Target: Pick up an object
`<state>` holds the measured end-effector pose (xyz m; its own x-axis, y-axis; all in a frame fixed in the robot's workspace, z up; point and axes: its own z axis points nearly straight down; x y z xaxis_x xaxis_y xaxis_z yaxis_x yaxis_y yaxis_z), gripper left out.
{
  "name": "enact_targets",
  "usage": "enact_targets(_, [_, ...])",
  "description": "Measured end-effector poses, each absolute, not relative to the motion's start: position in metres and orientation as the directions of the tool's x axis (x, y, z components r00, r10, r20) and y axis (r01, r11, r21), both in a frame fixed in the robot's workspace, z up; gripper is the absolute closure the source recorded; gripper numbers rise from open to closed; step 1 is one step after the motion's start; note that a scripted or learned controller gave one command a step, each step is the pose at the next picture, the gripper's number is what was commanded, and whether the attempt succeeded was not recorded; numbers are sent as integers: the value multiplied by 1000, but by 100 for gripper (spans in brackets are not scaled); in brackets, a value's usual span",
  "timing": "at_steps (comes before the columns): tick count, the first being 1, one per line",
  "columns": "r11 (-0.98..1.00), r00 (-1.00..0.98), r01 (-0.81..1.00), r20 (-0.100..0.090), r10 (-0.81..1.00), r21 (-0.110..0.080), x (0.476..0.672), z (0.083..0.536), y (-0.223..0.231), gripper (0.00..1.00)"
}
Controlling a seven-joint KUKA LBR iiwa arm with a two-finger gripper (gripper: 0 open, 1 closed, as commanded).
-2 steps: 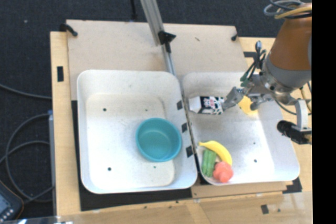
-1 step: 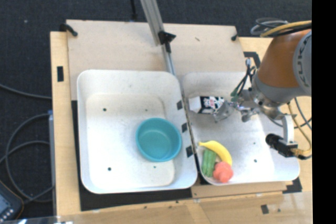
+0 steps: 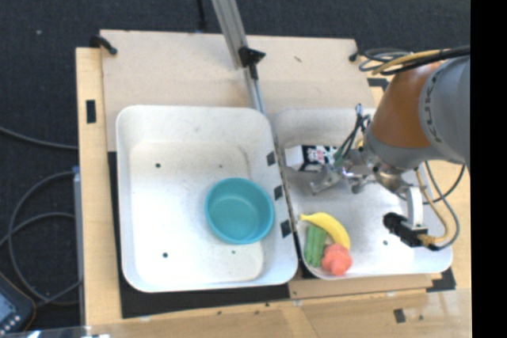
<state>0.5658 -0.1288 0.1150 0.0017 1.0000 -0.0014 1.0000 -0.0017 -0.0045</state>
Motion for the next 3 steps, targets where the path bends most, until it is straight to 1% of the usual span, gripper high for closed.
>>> enact_targets(1, [-8, 8, 1000, 0, 1000, 4, 568, 129, -129, 100])
enact_targets(3, [3, -3, 1000, -1, 1000, 6, 572, 209, -131, 100])
